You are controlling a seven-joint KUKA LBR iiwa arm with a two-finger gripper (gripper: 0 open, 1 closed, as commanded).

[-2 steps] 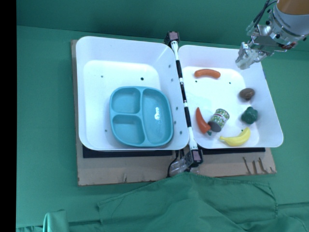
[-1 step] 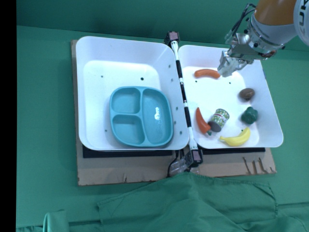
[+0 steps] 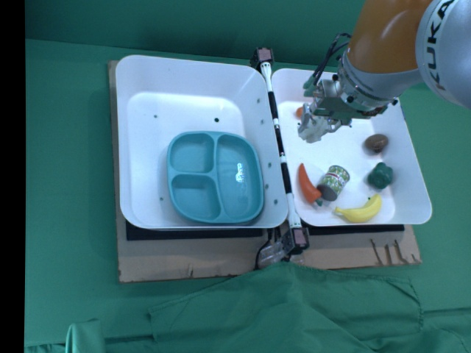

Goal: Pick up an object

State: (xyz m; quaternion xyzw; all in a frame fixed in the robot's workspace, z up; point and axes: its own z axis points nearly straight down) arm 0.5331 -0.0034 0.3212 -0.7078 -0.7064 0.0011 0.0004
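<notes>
From the camera view, the right bin (image 3: 412, 197) serves as the landmark. The arm (image 3: 397, 28) reaches in over its far half, and the gripper (image 3: 312, 131) hangs above the bin's floor near its left wall, toward the far end. Nothing shows between its tips, and whether it is spread or pressed together I cannot tell (the slanted view blurs the tip).

Inside the right bin, an orange carrot (image 3: 307, 183) lies along the left wall at the near half, with a small patterned can (image 3: 333, 182) tipped just beside it. A yellow banana (image 3: 360, 210) lies at the bin's near edge. A green toy vegetable (image 3: 380, 175) sits close to the right wall, and a brown round object (image 3: 376, 143) lies beyond it. A small orange bit (image 3: 299, 112) peeks out beside the gripper.

Left of the right bin is the second bin (image 3: 147, 87), holding a teal divided plate (image 3: 215, 176).
</notes>
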